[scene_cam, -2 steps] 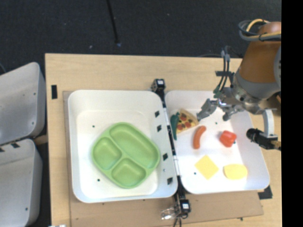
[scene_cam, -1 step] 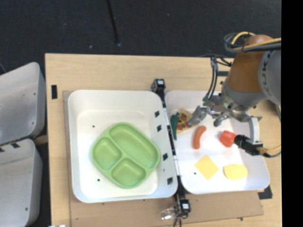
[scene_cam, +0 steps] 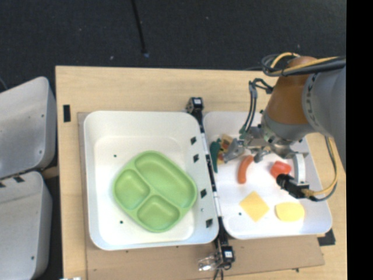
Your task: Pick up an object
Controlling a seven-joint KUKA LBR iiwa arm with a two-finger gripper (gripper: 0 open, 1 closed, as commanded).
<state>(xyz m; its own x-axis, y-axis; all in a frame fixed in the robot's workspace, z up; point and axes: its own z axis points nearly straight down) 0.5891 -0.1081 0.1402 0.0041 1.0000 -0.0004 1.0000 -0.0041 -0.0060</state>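
- Camera view, nearest the lens: two yellow pieces lie at the front of the right bin (scene_cam: 315, 223), a flat yellow slice (scene_cam: 254, 206) at about 6 o'clock from the gripper and a rounder yellow lump (scene_cam: 289, 212) at about 5 o'clock; both are well apart from the gripper.
- Middle of that bin: the gripper (scene_cam: 250, 149) hangs low over the bin floor; whether it is spread or pressed together I cannot tell from this angle.
- The orange sausage-shaped piece (scene_cam: 243, 169) lies just below the gripper, at about 6 o'clock, its long axis running from 1 to 7 o'clock. It looks like the likeliest target, so the gripper would want to close across that axis.
- A red block (scene_cam: 280, 168) sits at 4 o'clock, near the wrist hardware; a green piece (scene_cam: 214, 150) lies at 9 o'clock against the bin's left wall.
- Room is tight leftward, freer toward the front.
- Left bin (scene_cam: 93, 156) holds a green divided plate (scene_cam: 154, 190), far from the gripper.
- Beyond both bins, the wooden worktop (scene_cam: 145, 89).
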